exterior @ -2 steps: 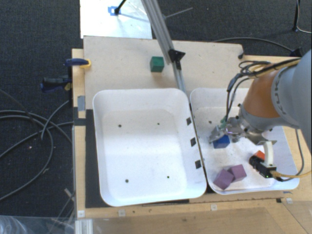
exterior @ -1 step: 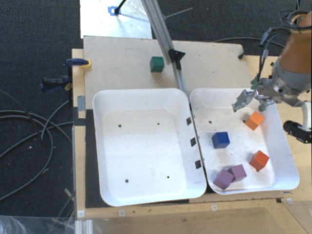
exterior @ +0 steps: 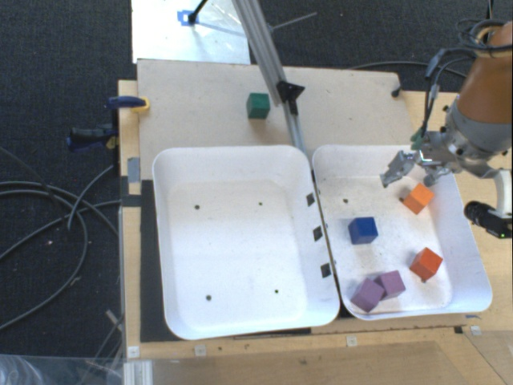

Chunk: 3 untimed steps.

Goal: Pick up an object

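- We judge the task barely begun – no object is lifted, and all 5 blocks in the right bin [exterior: 473, 291] sit on its floor.
- The gripper [exterior: 409, 169] hangs over the upper right part of that bin, its 2 fingers spread apart and pointing down and to the left, with nothing between them.
- Nearest to it is a light orange block [exterior: 417, 198], which lies just below and slightly right of the fingertips in the picture; we cannot tell whether the fingers are level with it or well above it, as the slanted view gives no clear height.
- That block looks to us like the likely target, though the task names no particular object.
- The blue block [exterior: 363, 230] lies nearer the middle of the bin, further from the fingers, down and to the left.
- A darker orange block [exterior: 426, 263] sits lower right, and 2 purple blocks [exterior: 379, 289] touch each other at the bin's bottom edge – all well apart from the gripper.
- A green block [exterior: 258, 106] rests on the bench [exterior: 192, 103] above the left bin [exterior: 172, 239], outside both bins.
- What is left, in our reading: line the open fingers up around a block, descend, close and raise it – nearly the whole job.
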Available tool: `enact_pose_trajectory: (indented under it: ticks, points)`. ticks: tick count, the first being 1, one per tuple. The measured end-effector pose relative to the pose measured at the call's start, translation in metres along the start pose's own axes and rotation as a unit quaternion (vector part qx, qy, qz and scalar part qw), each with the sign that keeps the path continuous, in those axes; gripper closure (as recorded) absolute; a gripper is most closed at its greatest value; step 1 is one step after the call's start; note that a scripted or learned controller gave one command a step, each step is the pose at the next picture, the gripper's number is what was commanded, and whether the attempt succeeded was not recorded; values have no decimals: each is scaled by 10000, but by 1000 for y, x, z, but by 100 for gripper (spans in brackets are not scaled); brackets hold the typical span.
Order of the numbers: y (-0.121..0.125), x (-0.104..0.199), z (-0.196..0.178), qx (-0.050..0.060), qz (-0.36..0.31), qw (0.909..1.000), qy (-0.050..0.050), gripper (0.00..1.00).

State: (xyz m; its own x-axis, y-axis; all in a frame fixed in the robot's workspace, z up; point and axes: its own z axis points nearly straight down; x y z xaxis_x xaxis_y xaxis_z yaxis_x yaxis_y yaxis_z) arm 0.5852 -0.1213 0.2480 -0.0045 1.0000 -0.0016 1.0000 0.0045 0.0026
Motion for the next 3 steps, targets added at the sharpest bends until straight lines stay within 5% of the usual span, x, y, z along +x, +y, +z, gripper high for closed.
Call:
enact_pose_trajectory:
  ticks: [2, 3]
  points:
    - [55, 18, -52, -20, -13, 10000, 3, 0]
    - [14, 18, 103, 47, 17, 10000, 14, 0]
